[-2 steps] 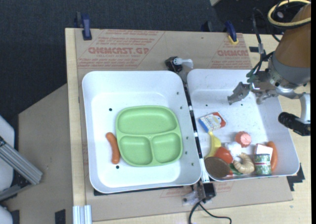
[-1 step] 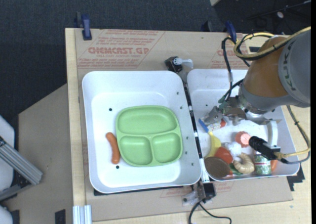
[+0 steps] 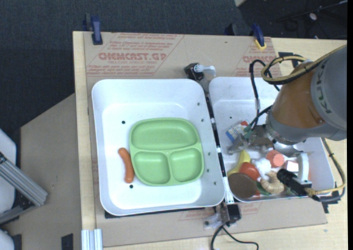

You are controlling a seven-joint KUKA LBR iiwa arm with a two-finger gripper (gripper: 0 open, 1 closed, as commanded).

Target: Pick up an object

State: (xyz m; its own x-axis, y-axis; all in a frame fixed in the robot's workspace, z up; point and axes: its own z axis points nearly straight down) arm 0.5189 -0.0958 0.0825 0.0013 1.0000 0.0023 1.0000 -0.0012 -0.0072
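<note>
The right bin holds a cluster of small objects near its front. Among them are a yellow piece, a red round piece, a brown disc, a pale tan lump, an orange-red piece and a blue-and-white packet. My gripper is low over this bin, reaching left from the grey and orange arm. It sits just above the yellow piece and beside the packet. The arm hides part of the bin's right side.
The left bin holds a green divided plate, with an orange sausage lying to its left. A black cable loops over the right bin's back. Blue clamps hold the board at the far edge.
</note>
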